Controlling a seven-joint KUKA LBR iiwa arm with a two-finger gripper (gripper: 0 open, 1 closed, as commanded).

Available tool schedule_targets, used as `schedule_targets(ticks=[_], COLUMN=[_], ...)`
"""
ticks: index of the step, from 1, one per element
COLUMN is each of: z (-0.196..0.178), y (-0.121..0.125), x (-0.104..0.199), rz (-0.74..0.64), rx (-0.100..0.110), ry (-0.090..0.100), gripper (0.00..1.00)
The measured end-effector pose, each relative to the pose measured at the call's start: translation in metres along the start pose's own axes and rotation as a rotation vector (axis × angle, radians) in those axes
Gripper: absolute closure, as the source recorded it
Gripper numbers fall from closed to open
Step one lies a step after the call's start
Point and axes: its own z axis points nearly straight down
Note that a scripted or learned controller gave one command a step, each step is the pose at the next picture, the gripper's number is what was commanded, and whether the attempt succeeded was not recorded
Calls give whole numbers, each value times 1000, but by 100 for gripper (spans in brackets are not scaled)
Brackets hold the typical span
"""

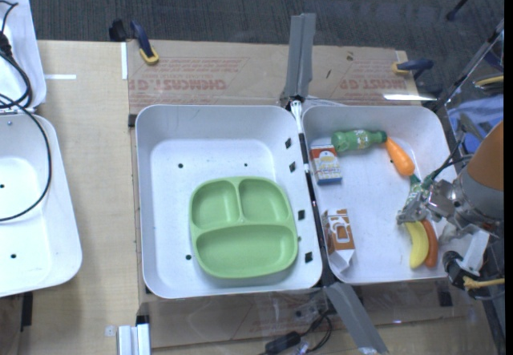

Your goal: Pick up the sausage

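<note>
Low at right, the end effector [414,207] hangs over the sausage [432,243].

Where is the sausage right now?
The sausage lies in the right bin, near its lower right corner, right beside the banana. The gripper is just above them.

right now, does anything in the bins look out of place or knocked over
Yes: the brown and white carton lies tipped against the right bin's left wall, one end jammed into the lower corner. The rest of the items lie flat.
</note>
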Motion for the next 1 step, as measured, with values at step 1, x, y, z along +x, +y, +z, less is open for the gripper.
schedule_targets(ticks=[1], z=[0], y=[2], x=[-1], rz=[35], rx=[1], ry=[5], gripper=[0])
